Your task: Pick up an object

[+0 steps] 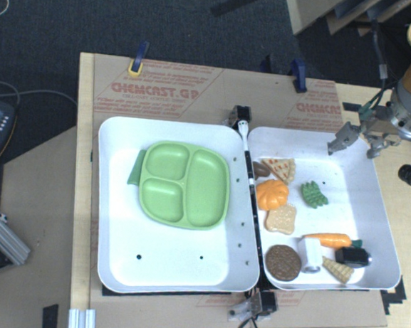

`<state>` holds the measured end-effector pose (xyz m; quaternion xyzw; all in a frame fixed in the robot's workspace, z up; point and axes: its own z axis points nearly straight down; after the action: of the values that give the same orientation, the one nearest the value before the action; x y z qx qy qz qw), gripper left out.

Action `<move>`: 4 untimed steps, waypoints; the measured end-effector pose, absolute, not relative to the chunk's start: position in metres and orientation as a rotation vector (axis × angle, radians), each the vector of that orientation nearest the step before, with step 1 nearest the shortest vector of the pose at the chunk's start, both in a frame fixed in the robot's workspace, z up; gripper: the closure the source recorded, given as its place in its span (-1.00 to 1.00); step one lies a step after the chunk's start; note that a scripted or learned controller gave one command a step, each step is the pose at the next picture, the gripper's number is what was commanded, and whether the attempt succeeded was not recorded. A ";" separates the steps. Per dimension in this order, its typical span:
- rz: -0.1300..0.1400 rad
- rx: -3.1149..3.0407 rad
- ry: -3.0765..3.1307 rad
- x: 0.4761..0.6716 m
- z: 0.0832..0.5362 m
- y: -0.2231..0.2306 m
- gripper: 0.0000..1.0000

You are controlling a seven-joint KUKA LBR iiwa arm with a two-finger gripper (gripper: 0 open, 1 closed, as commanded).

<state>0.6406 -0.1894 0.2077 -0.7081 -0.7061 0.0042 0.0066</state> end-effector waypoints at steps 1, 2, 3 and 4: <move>0.000 -2.221 -2.222 0.644 0.217 -0.189 -1.00; 0.005 -2.216 -2.220 0.650 0.156 -0.191 -1.00; 0.006 -2.216 -2.217 0.645 0.093 -0.190 -1.00; 0.003 -2.218 -2.222 0.645 0.084 -0.189 -1.00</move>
<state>0.6452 -0.1894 0.0845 -0.7065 -0.7077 0.0009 0.0013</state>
